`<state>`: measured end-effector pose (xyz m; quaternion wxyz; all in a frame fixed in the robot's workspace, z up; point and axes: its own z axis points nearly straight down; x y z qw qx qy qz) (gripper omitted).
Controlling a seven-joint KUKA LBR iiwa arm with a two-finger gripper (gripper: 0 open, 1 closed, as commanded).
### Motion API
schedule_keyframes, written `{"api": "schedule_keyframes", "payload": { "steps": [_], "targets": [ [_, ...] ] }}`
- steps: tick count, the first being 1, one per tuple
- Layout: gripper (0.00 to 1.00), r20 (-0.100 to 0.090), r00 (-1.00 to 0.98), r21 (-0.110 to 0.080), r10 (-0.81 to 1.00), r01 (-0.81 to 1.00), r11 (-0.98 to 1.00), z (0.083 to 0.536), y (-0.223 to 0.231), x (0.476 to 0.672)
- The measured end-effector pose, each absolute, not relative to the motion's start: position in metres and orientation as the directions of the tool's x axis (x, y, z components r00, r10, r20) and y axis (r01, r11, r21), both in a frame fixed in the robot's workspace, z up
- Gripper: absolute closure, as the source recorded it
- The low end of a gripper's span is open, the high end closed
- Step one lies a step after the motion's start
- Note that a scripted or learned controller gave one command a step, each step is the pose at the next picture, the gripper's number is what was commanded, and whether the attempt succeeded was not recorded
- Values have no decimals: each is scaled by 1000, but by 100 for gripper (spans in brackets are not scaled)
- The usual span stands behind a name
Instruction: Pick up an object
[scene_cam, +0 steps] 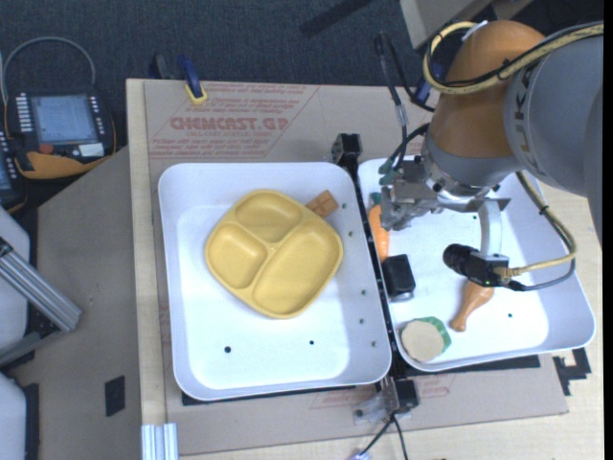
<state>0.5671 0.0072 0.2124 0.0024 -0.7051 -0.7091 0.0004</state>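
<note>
Brown bench board (239, 113), printed lettering, bearing two shallow white bins.

Left bin (192, 353): one yellow three-compartment plate (275, 253), tilted; one small tan block (322, 203) touching the plate's far edge.

Right bin (565, 314): orange carrot-like piece (381, 238) against the near-left wall; black rectangular object (397, 276) just below it; round tan-and-green disc (424, 338) at the front corner; tan drumstick-shaped piece (471, 303) mid-bin.

Gripper (407, 204): hovers directly above the orange piece; whether its claw is open or closed cannot be told.
</note>
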Motion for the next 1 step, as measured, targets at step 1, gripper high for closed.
{"api": "schedule_keyframes", "payload": {
  "steps": [1],
  "targets": [
    [100,2,-6,2,1000,1000,6,227,60,570]
  ]
}}
